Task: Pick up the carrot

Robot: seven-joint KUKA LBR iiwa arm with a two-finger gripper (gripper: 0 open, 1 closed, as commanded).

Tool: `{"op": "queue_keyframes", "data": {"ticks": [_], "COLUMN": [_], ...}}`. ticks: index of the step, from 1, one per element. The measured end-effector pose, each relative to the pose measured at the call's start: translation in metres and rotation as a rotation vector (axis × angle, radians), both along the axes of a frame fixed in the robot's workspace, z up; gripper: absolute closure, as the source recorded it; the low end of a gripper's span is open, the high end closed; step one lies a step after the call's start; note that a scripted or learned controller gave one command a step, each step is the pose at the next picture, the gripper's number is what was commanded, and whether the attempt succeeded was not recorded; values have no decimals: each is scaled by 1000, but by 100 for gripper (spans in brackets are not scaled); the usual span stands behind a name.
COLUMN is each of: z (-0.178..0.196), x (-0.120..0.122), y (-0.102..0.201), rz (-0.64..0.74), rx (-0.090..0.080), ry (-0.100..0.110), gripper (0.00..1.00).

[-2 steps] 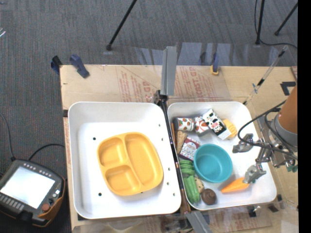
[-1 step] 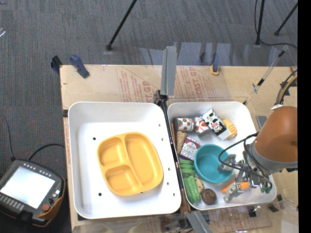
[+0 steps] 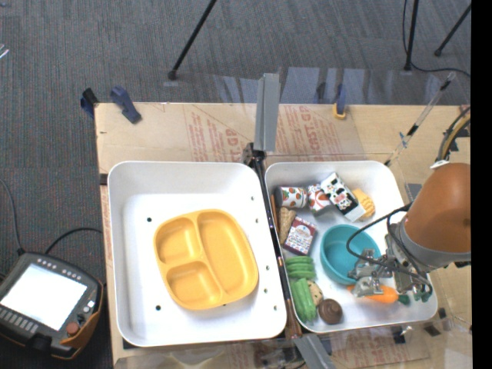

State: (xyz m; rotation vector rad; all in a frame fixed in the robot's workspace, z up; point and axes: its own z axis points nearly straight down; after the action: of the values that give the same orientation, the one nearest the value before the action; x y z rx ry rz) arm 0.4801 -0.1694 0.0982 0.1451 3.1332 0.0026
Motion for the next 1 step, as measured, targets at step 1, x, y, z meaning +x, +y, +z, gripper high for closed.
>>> {"op": "queue_keyframes", "data": {"ticks": [1], "z": [91], "x": [0], "y": [-30], "rz": [184], "rx": [-3], "ry": [0], "gripper": [100]}}
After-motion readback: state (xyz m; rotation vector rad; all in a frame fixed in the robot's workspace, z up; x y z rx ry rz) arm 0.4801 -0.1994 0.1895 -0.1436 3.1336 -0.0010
